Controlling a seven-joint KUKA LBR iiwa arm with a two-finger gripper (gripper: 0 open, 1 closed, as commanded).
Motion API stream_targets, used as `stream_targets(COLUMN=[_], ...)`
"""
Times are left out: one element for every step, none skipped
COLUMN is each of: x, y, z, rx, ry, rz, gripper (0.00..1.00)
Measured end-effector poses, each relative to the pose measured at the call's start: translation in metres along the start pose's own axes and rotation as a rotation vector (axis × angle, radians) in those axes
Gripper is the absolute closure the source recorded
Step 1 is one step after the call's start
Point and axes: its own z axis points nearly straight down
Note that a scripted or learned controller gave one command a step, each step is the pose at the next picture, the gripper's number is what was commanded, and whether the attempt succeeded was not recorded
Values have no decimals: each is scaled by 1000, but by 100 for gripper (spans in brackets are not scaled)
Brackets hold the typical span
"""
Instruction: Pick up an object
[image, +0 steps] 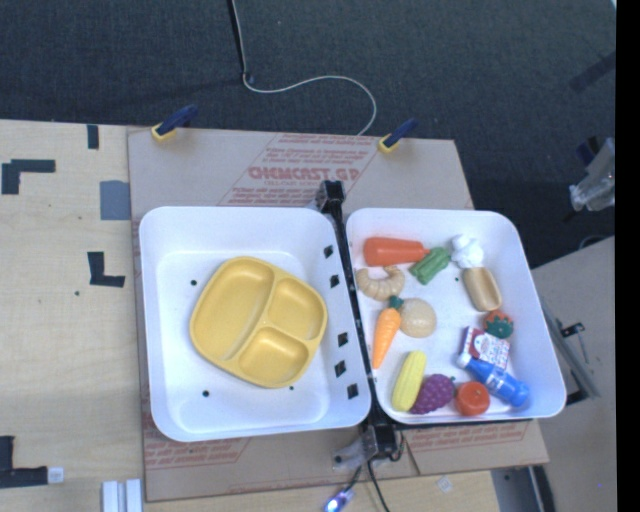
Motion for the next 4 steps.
stream_targets(x=[53, 144, 178, 246], y=[-1, -2, -1, -1], z=[101, 189, 153, 110], rx=[13, 12, 1, -2], ry=[4, 3, 3, 4], rz=[-3, -8, -4, -7], gripper=[100, 100, 100, 100])
